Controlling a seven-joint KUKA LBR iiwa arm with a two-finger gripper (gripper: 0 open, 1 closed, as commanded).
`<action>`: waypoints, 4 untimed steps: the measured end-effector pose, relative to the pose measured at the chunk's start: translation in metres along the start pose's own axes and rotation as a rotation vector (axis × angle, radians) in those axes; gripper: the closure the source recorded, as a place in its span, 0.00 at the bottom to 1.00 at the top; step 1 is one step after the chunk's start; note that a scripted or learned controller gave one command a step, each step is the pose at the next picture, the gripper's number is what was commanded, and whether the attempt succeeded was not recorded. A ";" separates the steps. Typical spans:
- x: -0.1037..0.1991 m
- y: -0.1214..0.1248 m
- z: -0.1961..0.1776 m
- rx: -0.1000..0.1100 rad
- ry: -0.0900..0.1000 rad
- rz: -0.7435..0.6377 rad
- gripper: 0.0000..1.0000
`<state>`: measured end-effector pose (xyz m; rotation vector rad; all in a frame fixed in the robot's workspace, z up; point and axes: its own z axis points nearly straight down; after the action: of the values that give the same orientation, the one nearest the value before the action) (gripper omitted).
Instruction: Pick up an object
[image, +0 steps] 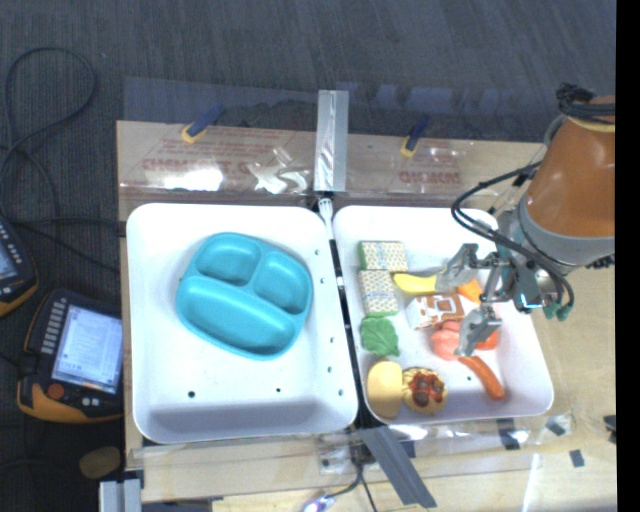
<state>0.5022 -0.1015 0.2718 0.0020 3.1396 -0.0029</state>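
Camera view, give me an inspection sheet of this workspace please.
Surface: bench with two white bins, left bin, right bin.
Job's things: toy foods in right bin, including banana, green piece, sausage.
Clutter: blue divided tray in left bin.
Grippers: pincer low over the toys; grasp unclear.
Cables: black cable looping at the wrist.
Surroundings: handheld pendant on floor, left.

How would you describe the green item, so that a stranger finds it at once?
Look in the right bin, along its left wall. Halfway down, below the two patterned blocks and above the yellow round item, lies the green bumpy piece. It is that bin's one green thing.
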 end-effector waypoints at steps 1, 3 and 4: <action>-0.027 -0.091 0.000 0.001 -0.001 0.137 0.00; -0.093 -0.101 0.171 0.002 0.001 0.281 0.00; -0.094 -0.100 0.161 0.006 -0.002 0.280 1.00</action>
<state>0.5964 -0.2024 0.1113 0.4398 3.1067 -0.0114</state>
